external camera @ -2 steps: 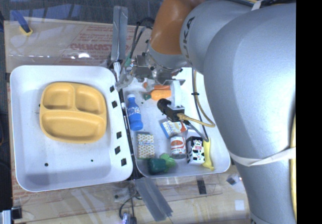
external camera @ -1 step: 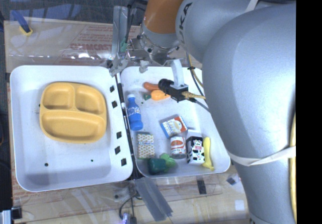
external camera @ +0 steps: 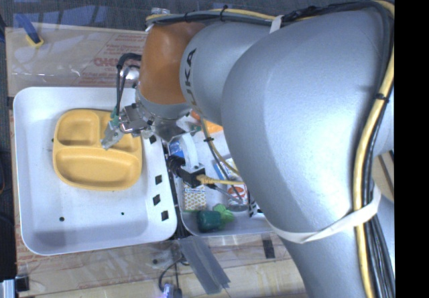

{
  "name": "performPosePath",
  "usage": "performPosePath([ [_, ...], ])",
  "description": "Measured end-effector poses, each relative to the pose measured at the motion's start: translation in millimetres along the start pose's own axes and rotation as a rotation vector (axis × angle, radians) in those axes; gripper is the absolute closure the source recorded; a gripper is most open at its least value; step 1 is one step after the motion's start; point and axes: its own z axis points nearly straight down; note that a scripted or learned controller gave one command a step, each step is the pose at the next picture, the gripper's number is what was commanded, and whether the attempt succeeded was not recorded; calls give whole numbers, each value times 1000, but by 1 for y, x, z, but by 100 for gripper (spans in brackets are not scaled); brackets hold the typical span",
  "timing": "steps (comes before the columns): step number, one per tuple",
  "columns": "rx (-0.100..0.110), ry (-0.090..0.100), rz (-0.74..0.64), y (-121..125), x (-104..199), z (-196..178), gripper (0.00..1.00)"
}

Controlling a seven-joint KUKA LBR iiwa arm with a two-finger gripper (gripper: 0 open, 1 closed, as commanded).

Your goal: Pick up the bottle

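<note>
My gripper (external camera: 111, 136) hangs low over the left bin (external camera: 40, 223), above the right side of a yellow divided tray (external camera: 94, 163) lying there. Nothing can be made out in it. The grey arm with its orange band (external camera: 164, 69) covers most of the right bin (external camera: 201, 231). In the strip of that bin left visible lies a small blue and white item (external camera: 177, 149), possibly the bottle, partly hidden by the arm and its cables.
Also in the right bin are a green object (external camera: 213, 218) at the front, a dotted yellow-white piece (external camera: 194, 199) and something orange (external camera: 212, 128) under the arm. Clear plastic sheeting (external camera: 74, 55) lies behind the left bin.
</note>
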Motion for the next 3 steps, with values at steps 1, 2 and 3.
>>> performPosePath([
  [1, -23, -4, -234, -55, 27, 46, 0],
  [2, 14, 6, -429, 5, 20, 50, 0],
  [3, 4, -1, -433, 7, 18, 42, 100],
])
